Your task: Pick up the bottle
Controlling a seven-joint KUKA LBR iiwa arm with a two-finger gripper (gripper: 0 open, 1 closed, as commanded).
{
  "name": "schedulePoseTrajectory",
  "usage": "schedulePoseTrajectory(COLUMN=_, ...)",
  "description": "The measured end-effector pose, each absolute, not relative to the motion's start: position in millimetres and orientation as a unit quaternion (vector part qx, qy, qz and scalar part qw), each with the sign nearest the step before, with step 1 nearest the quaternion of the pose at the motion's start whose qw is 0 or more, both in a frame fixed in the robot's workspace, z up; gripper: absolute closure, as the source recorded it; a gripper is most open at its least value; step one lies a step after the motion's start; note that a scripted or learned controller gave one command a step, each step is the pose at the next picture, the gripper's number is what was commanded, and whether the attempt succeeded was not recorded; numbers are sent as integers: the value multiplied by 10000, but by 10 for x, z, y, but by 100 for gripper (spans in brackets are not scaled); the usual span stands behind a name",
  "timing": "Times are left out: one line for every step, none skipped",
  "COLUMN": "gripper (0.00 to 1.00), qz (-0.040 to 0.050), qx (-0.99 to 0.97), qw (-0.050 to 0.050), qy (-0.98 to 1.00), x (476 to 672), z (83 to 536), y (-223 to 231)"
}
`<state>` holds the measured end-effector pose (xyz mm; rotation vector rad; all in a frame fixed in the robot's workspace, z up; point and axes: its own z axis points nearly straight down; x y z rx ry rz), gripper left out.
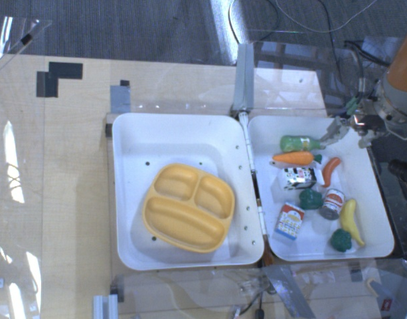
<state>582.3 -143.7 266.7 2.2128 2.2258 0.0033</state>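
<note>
The bottle (297,143) is green with a pale label and lies on its side near the far edge of the right bin (379,198), just above a carrot (293,158). My gripper (350,132) hangs over the bin's far right corner, to the right of the bottle and apart from it. Its two fingers (334,131) are spread open with nothing between them. The grey arm with its orange band comes in from the upper right.
The right bin also holds a red sausage (330,171), a black-and-white box (299,176), a green vegetable (311,198), a can (332,203), a banana (350,221), a small carton (290,220) and another green piece (342,240). A yellow divided plate (188,207) lies in the left bin (133,178).
</note>
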Motion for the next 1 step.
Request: schedulePoseTrajectory(gripper=0, qz=5, qx=7441, qw=6, qy=6680, x=5453, z=1476, y=-1567)
